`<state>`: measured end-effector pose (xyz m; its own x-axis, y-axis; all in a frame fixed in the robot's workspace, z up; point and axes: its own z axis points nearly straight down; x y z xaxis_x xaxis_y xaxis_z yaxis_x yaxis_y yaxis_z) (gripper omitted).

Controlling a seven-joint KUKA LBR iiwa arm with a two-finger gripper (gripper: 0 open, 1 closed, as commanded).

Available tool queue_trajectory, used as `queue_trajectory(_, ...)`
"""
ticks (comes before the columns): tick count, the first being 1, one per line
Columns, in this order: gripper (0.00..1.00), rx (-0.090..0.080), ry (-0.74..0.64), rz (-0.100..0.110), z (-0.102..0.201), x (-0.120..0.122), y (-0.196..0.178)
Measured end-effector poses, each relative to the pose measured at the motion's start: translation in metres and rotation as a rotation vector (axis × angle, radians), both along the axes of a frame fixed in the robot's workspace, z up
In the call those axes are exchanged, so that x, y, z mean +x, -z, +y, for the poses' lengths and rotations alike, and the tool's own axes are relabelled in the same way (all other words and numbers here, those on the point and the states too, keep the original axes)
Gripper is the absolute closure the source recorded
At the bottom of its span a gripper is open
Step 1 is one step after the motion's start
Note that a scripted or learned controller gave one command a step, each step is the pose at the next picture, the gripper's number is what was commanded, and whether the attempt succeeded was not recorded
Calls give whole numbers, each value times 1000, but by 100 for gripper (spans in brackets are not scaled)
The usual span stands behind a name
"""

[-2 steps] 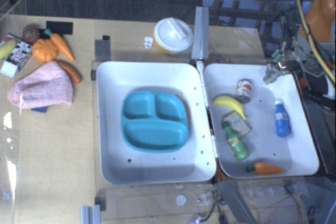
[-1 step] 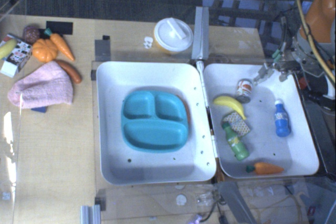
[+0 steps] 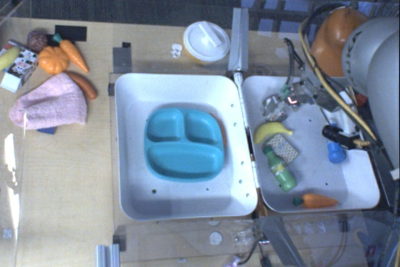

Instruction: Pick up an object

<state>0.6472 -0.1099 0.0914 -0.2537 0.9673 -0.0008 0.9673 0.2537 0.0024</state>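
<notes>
In the camera view, the arm (image 3: pixel 369 47) is reaching in from the right over the right bin (image 3: pixel 369 194); the gripper (image 3: pixel 278 104) is hanging low at the far-left part of that bin, a metallic cluster with a small red light; whether it is open or closed, I cannot tell, and nothing is showing clearly in its grasp. The nearest candidate seems to be the banana (image 3: pixel 272 130); it is lying just near-side of the gripper, its long axis running roughly left to right with a slight curve. Just beyond it, nearer still, a grey sponge (image 3: pixel 284 147) is sitting beside a green bottle (image 3: pixel 279 169), which is lying with its long axis slanting from far-left to near-right; a blue object (image 3: pixel 336 154) is lying to the right; a carrot (image 3: pixel 317 201) is lying along the near wall. The left bin (image 3: pixel 125 134) is holding 1 blue divided plate (image 3: pixel 185 142). My judgement: the coming move is calling for a short shift toward the near side, then a descent across the banana's width.
</notes>
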Motion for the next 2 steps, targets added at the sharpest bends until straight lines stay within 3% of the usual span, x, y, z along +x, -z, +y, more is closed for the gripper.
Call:
queue_trajectory(1, 100, 0, -4, 1, 2, 1, -7)
queue_trajectory(2, 100, 1, -12, 1, 70, 10, -91)
